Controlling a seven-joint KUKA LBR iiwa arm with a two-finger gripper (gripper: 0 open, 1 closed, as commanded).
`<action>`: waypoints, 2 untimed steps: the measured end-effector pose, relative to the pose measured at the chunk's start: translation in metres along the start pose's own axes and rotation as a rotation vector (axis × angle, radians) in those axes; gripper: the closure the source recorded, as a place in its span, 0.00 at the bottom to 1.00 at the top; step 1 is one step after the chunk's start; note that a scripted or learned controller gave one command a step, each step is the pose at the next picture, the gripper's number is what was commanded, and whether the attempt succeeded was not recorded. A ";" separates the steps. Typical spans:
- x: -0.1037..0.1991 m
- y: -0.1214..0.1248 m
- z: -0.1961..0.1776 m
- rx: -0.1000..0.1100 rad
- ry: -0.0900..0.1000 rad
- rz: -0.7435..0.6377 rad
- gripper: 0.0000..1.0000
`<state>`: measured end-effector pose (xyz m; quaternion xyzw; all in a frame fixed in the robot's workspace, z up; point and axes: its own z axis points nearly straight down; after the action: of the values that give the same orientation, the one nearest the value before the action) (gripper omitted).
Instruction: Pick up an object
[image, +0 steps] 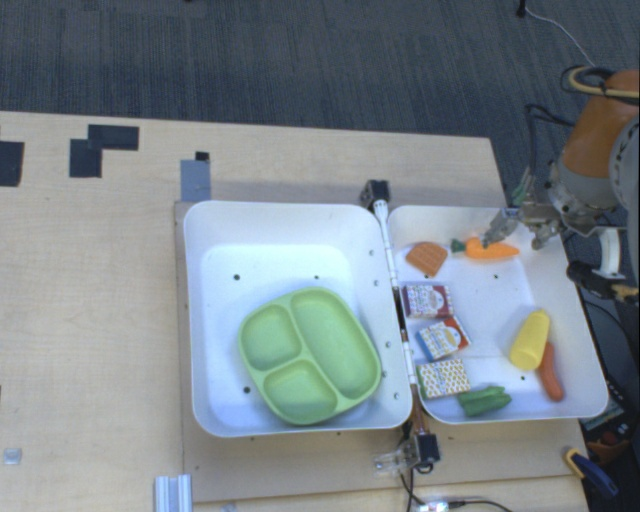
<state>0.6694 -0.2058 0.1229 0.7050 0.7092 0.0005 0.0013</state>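
Note:
The right bin (575, 330) holds several toy foods. An orange carrot (492, 251) with a green top lies at its far edge. My gripper (520, 228) hangs over the bin's far right corner, just above and right of the carrot's thick end. An orange-brown bread slice (428, 258) lies left of the carrot. Three small printed packets (441, 340) line the bin's left side. A yellow corn cob (530, 340), a red sausage (550, 377) and a green pepper (484, 401) lie toward the near side. Nothing shows held in the gripper.
The left bin (215, 300) holds a green divided plate (310, 355). A black clamp (376, 190) sits at the far end of the seam between the bins. Cables (420, 455) hang at the bench's near edge. The arm's orange band (598, 130) is at the far right.

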 end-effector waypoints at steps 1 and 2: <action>0.008 -0.072 0.037 -0.001 0.000 0.003 0.00; 0.057 -0.112 0.036 -0.004 0.001 0.002 0.00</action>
<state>0.5568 -0.1495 0.0866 0.7058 0.7084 0.0020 0.0023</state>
